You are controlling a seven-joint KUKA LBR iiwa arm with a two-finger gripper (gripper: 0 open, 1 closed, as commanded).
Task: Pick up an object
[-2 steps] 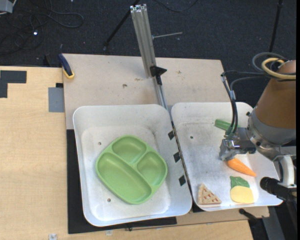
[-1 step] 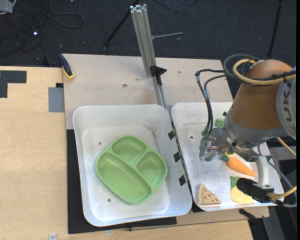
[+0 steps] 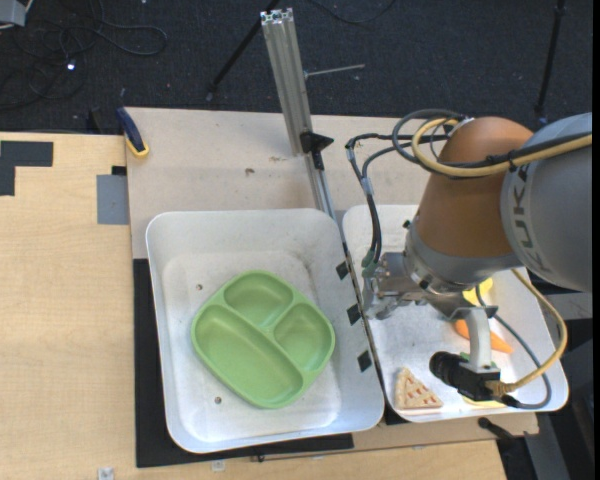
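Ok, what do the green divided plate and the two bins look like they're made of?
Green plate: probably moulded plastic, matte to satin, judging by its uniform colour and soft rounded compartment ridges. Left bin and right bin: likely thin formed plastic, white and slightly scuffed, with rounded corners and dull sheen.

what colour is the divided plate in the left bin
Light green. The divided plate shows plainly in the camera view, lying in the left bin.
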